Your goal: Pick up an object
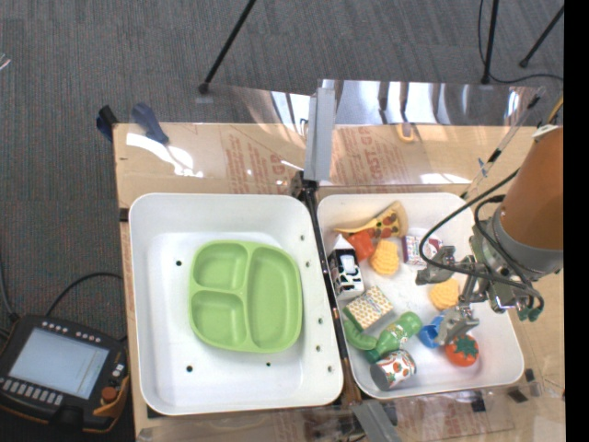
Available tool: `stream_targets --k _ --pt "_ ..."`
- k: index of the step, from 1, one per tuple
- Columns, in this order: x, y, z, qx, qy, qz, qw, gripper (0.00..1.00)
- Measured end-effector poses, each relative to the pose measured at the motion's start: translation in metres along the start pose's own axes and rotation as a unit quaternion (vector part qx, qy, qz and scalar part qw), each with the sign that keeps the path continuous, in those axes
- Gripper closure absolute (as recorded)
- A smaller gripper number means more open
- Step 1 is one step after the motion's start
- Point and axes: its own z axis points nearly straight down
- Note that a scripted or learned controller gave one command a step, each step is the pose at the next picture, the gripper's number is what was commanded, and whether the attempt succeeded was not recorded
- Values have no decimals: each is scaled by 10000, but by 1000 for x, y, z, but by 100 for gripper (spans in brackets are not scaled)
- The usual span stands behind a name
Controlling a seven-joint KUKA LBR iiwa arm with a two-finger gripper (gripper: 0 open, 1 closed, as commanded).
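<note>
Two white bins sat side by side. The left bin (147, 247) held a green divided plate (247, 296). The right bin (504, 362) held a clutter of toy foods: a pizza slice (377, 221), a yellow piece (385, 259), a green bottle (398, 330) and a red tomato (463, 352). The gripper (457, 323) hung over the right side of that bin, just above the tomato and a blue piece (430, 332); whether it gripped anything could not be told.

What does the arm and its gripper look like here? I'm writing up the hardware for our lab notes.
The arm enters at the right edge as a broad orange band above a grey, ringed wrist section. Below it sits a dark grey metal gripper with slim fingers and exposed linkages. Thin dark cables loop beside the wrist, and a small teal-green part shows on its right side.
</note>
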Motion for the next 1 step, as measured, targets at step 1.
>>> stream_targets --k 1 --pt "-8 -12 129 12 -48 -8 10000 0"
